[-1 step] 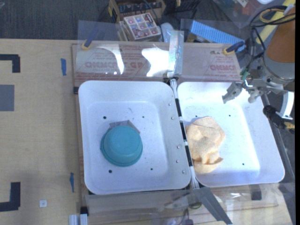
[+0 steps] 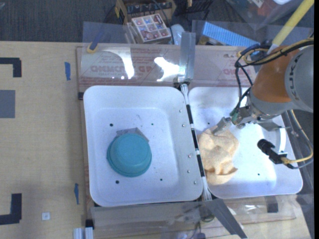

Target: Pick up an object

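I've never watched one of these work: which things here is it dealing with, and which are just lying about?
In the job:
gripper, at the yellow cloth
yellow cloth, right bin
teal bowl, left bin

Lying about:
game box
blue block

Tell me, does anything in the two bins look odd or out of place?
Little stands out. The teal round plastic bowl lies upside down in the left white bin, over a grey scrap. The crumpled yellow cloth bunches against the right white bin's left wall.
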You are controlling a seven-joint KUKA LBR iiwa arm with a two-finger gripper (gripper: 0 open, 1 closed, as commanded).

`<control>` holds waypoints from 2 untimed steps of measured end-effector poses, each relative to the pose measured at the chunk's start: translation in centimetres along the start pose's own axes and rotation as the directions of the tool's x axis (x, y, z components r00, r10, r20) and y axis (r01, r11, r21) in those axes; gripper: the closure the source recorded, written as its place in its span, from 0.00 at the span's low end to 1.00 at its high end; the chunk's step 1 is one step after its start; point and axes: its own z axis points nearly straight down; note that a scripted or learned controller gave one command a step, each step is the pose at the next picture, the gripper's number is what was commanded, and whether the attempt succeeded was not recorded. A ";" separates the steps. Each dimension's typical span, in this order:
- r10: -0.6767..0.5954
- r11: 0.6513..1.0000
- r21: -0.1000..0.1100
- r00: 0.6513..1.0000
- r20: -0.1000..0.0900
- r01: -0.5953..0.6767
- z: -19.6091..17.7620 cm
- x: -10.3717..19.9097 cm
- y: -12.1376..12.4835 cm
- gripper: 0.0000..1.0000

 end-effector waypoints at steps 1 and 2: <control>-0.049 0.999 -0.001 0.999 0.000 0.049 -0.1 2.5 -5.2 0.00; -0.044 0.999 -0.006 0.999 0.002 0.044 -1.2 2.3 -5.2 1.00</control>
